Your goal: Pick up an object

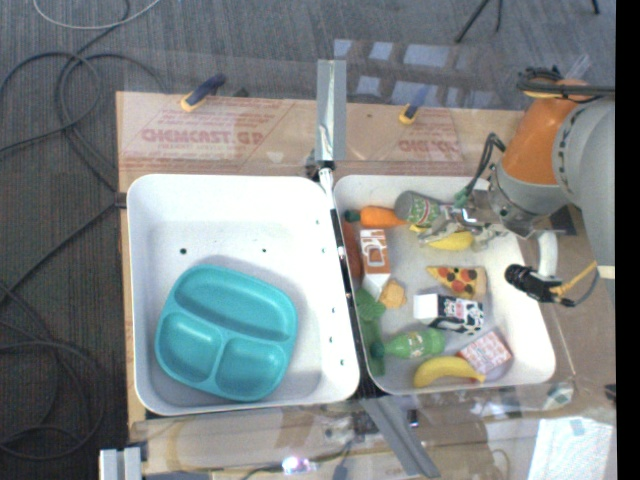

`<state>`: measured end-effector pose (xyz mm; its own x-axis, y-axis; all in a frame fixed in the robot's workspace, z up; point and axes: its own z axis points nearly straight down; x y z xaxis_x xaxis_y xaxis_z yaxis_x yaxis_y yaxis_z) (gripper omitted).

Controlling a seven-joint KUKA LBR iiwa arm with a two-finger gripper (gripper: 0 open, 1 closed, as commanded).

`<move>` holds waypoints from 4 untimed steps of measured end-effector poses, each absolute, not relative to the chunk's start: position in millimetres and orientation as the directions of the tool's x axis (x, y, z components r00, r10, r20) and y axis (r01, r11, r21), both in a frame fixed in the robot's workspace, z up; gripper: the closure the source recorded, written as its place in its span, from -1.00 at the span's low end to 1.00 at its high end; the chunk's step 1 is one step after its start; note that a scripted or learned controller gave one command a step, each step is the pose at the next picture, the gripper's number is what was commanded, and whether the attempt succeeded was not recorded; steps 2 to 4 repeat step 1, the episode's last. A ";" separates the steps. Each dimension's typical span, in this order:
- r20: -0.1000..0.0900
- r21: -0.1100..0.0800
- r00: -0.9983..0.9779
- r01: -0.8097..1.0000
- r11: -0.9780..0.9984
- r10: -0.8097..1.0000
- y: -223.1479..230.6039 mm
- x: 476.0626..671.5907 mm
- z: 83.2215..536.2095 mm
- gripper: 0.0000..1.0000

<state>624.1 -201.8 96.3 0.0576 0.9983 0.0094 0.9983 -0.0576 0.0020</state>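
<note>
1. Reaching in from the right, the arm (560,158) sets its claw (478,220) low over the right bin's (535,363) far end, touching a small banana (450,240).
2. Claw's opening cannot be told.
3. Left bin (150,218) holds a teal tray (227,331).

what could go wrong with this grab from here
The gripper sits low in the right bin's crowded far corner, over a small banana touching a grey-green pouch; it may nudge both and lift neither. Close neighbours like the carrot could get shoved against the wall.
</note>
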 end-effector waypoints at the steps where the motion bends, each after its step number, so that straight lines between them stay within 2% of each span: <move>1: -0.003 -0.003 0.091 0.996 -0.091 0.996 -158.4 651.0 217.5 1.00; 4: -0.003 -0.003 0.091 0.996 -0.091 0.996 -158.4 651.0 217.5 1.00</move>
